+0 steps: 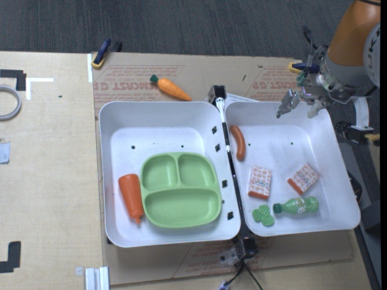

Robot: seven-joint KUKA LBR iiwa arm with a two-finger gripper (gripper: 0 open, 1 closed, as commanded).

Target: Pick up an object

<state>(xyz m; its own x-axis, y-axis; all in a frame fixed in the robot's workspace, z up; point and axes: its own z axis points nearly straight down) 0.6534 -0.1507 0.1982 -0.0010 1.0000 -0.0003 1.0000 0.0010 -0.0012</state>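
Sausage (239, 142) is lying lengthwise by right bin's (338, 156) left wall, down-left of your gripper (300, 99). Gripper's hanging over far edge w/ nothing in it; can't tell how far open.

Dark grey carpet (181, 11) runs across the top. Below it sits a pale wooden bench (48, 180), a brown cardboard sheet (199, 77) laid flat on it, black tape marks (12, 77) along its left edge.

Divided plate (181, 191) in left bin (115, 119); bottle (296, 206), sausage (238, 142) in right bin (338, 162).
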